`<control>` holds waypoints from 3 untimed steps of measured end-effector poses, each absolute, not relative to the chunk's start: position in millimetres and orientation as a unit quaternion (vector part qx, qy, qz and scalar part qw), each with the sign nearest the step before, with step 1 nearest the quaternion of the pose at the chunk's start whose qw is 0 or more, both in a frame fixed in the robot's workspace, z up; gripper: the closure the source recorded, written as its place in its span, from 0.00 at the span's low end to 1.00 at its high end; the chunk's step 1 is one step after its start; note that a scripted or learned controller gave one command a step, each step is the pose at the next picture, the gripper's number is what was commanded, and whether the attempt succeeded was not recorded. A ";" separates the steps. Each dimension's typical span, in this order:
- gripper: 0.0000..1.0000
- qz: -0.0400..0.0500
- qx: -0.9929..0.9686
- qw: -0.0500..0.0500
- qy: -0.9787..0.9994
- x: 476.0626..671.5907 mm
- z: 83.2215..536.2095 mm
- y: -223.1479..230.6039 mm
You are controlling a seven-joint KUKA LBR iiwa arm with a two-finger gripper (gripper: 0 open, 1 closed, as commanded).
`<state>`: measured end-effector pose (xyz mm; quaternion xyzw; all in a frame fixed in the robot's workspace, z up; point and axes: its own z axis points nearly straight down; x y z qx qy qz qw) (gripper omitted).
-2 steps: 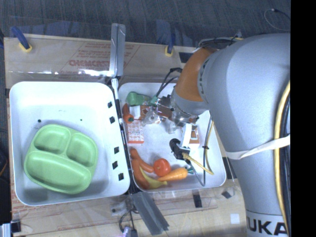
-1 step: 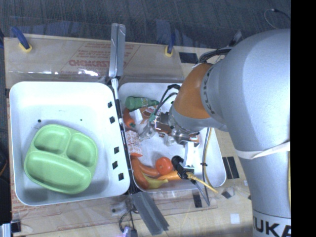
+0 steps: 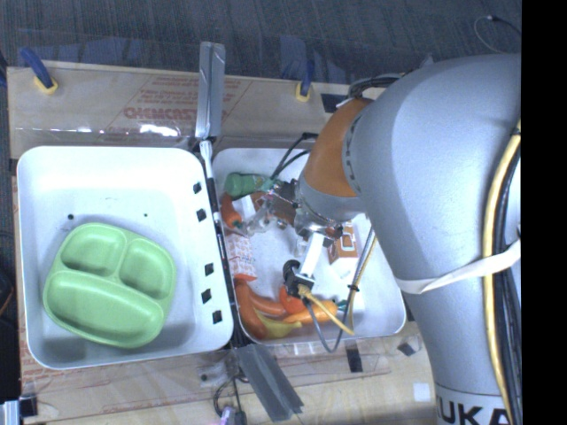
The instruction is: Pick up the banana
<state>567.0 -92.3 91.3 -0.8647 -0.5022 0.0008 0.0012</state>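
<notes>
Presently the task stands incomplete. The arm (image 3: 443,193) reaches from the right down into the right bin (image 3: 390,321), and its bulk covers much of that bin's middle and rear. The hand (image 3: 279,206) sits low among the clutter near the bin's rear-left part, beside a green item (image 3: 239,182) and an orange item (image 3: 229,212). Whether it is apart, together, or clamped on anything cannot be told; wiring and bracketry hide it.

The banana (image 3: 276,328), as far as can be judged, is the yellowish curved piece at the front edge of the right bin, lying among orange pieces (image 3: 257,306). It rests on the bin floor, well apart from the hand and nearer the front wall. Nothing of it appears lifted.

The left bin (image 3: 35,175) holds a green tray (image 3: 111,282), untouched by the arm.

Assessment: approach into the correct bin is made; positioning over the banana, closing on it and lifting all remain outstanding.
</notes>
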 end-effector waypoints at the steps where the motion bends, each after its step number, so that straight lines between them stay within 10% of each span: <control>1: 0.00 0.001 -0.887 0.002 -0.461 481.5 91.3 -115.1; 2: 0.00 -0.002 -0.956 -0.001 -0.294 478.2 92.4 -94.4; 3: 1.00 -0.001 -0.955 0.000 -0.297 478.1 101.8 -94.1</control>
